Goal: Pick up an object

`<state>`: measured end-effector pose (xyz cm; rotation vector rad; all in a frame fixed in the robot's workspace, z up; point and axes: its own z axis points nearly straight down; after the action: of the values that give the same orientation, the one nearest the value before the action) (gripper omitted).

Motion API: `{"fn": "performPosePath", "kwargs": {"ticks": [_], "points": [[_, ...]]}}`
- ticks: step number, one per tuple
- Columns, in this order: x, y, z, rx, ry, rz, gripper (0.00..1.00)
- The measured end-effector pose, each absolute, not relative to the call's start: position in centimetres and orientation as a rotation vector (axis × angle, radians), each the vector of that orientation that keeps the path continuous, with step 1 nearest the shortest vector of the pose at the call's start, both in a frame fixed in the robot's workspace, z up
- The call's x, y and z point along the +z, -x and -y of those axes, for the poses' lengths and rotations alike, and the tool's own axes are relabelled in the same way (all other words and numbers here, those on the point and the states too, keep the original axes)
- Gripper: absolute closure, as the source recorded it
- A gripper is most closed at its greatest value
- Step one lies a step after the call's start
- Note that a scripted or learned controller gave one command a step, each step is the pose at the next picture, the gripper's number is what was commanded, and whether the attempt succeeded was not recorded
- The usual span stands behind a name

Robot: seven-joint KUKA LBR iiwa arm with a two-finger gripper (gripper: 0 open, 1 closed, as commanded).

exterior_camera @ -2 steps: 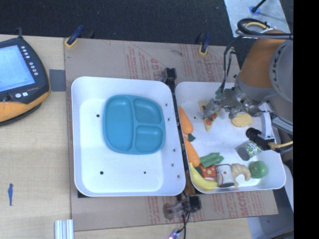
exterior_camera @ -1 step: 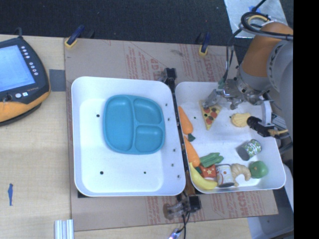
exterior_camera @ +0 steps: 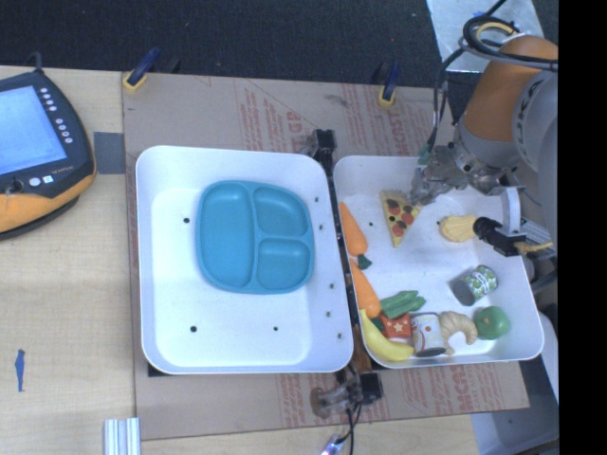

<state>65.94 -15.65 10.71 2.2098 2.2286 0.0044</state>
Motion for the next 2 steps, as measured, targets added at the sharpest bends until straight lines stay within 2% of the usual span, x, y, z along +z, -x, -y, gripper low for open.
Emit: {"fn": "performPosePath", "kwargs": {"ticks": [1,2], "points": [[10.7,-65.9,15.6,0.004,-2.209,-2.23,0.0],[9.2,-65.6,13.7,-0.005,-2.218,-2.229,0.0]]}}
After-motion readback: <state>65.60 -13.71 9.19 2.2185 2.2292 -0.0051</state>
